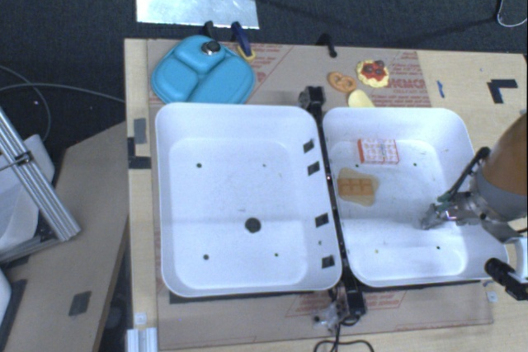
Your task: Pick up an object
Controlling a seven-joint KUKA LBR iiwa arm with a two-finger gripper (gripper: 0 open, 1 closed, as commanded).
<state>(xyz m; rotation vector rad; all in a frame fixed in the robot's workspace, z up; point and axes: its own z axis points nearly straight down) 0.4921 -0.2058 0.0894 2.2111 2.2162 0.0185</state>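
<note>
End effector (432,218), grip state unclear, sits in the smooth white right bin (445,260) near a ridged tan waffle (357,188).

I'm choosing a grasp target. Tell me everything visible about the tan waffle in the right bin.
The waffle is a small, flat, tan-orange slab, roughly rectangular with rounded corners and a faint grid of square dimples; it looks like toy plastic. It lies flat on the floor of the right bin, near the wall shared with the other bin, just below a red-and-white card without touching it. The claw sits well to its right, apart from it.
</note>
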